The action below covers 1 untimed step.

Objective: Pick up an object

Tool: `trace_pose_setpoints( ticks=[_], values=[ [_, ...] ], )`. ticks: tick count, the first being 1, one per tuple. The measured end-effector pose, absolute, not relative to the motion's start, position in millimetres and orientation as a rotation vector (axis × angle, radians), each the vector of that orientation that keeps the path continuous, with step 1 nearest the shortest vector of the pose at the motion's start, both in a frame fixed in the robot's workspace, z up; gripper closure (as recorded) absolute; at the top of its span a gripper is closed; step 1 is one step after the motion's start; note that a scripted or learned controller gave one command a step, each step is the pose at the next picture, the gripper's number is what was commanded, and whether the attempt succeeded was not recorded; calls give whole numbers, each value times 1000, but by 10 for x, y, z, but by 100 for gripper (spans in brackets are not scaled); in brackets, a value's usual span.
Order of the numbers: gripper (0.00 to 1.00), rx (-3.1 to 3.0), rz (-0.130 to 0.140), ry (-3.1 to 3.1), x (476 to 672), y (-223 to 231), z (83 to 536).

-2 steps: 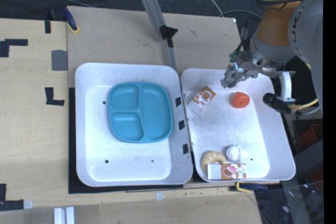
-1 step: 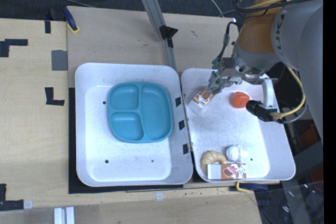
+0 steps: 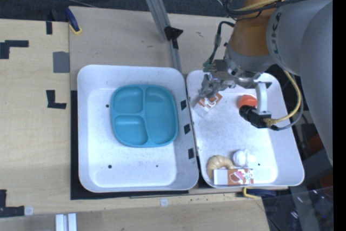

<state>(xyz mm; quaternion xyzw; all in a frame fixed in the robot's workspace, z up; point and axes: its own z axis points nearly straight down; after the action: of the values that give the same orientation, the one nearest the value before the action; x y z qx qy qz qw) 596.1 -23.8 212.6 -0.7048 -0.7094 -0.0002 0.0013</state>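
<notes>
Gripper (image 3: pixel 208 90) down in the right bin (image 3: pixel 286 170), fingers pinched on a small brown-and-white packet (image 3: pixel 208 103) hanging just beneath them — looks like a lift shaping up.

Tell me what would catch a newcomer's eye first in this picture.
A blue divided plate lies in the left bin. The grey arm with its orange band reaches over the right bin, its gripper at a small packet. A croissant lies near that bin's front edge.
</notes>
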Motion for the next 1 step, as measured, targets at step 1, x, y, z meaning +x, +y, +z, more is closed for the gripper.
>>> trace_pose_setpoints(
  ticks=[1],
  values=[
    [100, -2211, 0, -2228, 5745, 295, 2265]
  ],
)
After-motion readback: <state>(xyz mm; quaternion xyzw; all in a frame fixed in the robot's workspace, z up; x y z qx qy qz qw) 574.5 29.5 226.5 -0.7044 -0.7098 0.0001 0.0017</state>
